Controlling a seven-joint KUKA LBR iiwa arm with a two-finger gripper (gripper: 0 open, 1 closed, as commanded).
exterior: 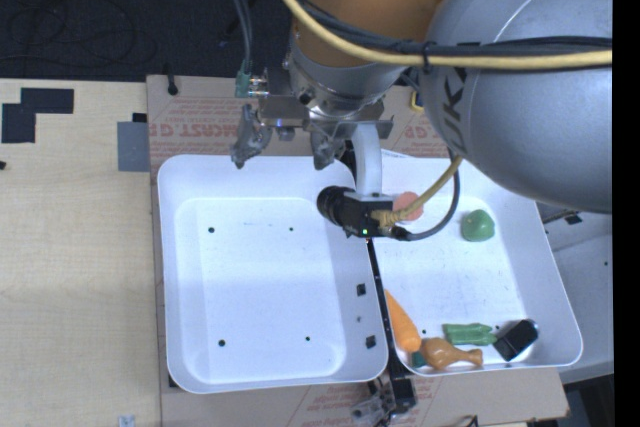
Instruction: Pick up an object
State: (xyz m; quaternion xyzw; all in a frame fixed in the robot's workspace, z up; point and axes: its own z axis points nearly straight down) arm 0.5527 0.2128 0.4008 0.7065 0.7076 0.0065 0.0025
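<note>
Four things crowd the lower edge of the right bin [560, 315]: one orange carrot [402, 322], its long axis slanting from upper left to lower right, one tan piece [450, 353], one green stick [468, 333] and one black block [516, 339]. Farther up lies one green ball [478, 225]. At the top edge of the left bin [190, 215] the gripper [283, 150] has its fingers [243, 150] spread, grasping nothing.

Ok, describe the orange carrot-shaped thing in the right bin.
The orange carrot-shaped thing looks like smooth plastic, tapered to a point. It lies flat in the right bin along its left wall, point toward the far side, thick end near the front corner, beside and seemingly touching a tan gourd-like toy.
</note>
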